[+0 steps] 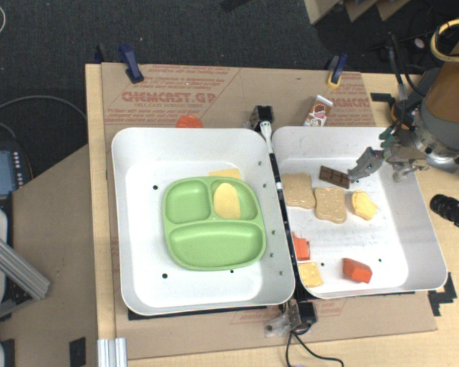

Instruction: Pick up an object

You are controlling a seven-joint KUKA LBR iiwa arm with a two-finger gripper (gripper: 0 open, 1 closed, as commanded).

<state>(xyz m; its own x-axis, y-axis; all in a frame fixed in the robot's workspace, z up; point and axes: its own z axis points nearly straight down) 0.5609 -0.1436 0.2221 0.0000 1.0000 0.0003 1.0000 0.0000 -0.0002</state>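
My gripper (383, 167) hovers over the upper right part of the right bin (413, 235). It is open, its fingers (363, 164) spread with nothing between them. Just left of the near finger lies a dark brown chocolate piece (334, 177). Below the gripper sits a yellow lump (364, 205). Two tan toast slices (297, 189) (330, 203) lie side by side left of it. Lower in the bin are an orange-red chunk (301, 247), a yellow cube (310, 274) and a red block (356, 270).
The left bin (138, 205) holds a green divided plate (213, 224) with a yellow piece (226, 199) in its upper right compartment and another yellow piece (226, 174) behind it. A small carton (317, 112), an orange disc (188, 121) and blue clamps (130, 62) sit on the board behind the bins.
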